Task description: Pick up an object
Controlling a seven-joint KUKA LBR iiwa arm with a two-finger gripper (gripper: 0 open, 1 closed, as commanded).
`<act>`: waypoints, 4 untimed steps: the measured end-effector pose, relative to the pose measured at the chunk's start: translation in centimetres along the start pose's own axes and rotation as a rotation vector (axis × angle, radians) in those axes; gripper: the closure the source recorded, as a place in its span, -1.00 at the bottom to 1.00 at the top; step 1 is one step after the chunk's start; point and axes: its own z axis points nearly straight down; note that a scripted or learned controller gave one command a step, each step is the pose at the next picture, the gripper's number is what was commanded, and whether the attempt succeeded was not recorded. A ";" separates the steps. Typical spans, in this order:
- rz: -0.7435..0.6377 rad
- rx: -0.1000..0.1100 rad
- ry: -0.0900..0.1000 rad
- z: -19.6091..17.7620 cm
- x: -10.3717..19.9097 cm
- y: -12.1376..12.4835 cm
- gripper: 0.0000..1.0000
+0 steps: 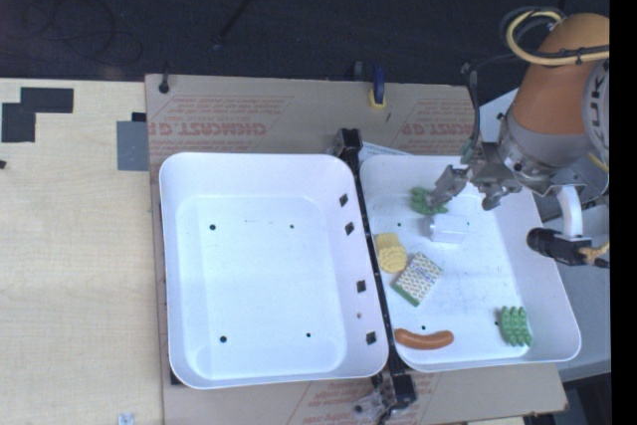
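Note:
The right bin (542, 264) holds several small objects. A green leafy toy (428, 202) lies near its back, with a white block (448, 231) just in front of it. Two yellow round pieces (390, 254) and a checked green-and-white packet (418, 278) sit by the left wall. An orange sausage (424, 338) and a green studded piece (514, 325) lie near the front. My gripper (470, 190) hangs over the back of this bin, open. Its left finger (446, 186) is right beside the green leafy toy. Nothing sits between the fingers.
The left bin (179, 214) stands beside the right one, with a black divider (360, 244) running between them. The arm's orange band (557, 95) and grey wrist rise at the right edge. Cardboard (259, 114) lies under both bins.

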 end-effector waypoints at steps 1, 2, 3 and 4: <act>-0.002 -0.006 -0.005 12.2 2.7 4.4 -1.00; -0.001 -0.013 -0.002 -2.5 2.9 3.8 -1.00; 0.006 -0.011 -0.005 -16.1 -3.2 -3.2 -1.00; 0.002 0.000 -0.002 -16.2 -3.0 -3.0 1.00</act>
